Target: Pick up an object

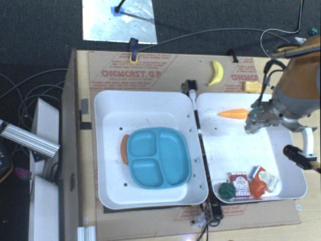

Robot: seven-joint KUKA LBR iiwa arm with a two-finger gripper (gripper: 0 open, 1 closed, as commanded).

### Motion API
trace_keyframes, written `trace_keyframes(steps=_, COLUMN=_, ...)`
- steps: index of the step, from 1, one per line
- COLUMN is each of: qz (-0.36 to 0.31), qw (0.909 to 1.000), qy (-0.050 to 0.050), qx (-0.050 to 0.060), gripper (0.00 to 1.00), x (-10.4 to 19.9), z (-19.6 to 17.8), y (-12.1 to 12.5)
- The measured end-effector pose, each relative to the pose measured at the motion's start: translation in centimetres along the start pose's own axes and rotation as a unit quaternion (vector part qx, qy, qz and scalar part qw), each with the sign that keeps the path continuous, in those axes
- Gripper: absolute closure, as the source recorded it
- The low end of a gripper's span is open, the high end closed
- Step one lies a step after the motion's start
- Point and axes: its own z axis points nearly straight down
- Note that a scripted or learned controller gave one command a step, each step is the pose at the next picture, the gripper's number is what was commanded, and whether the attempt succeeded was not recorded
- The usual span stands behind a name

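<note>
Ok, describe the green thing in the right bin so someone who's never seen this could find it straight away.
Start at the right bin, the one without the blue plate. Go to its near edge, where a few small items are bunched together. The dark green round object is the leftmost of that bunch, touching a red-and-white box; it is the only green, ball-like thing there.

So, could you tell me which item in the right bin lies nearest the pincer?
The carrot, just left of the pincer; the others cluster at the bin's near edge.

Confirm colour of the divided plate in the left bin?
Light blue, plain. The plate shows best in the camera view, lying flat in the left bin.
</note>
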Motion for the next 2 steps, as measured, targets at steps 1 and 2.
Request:
trace_keyframes(steps=1, qz=0.002, qw=1.0000, qy=-0.002, qx=-0.001, gripper=1.00, x=-4.8, z=-2.9, y=-1.1)
trace_keyframes(steps=2, qz=0.000, qw=1.0000, qy=0.000, qx=0.000, gripper=1.00, x=2.1, z=0.4, y=-5.8)
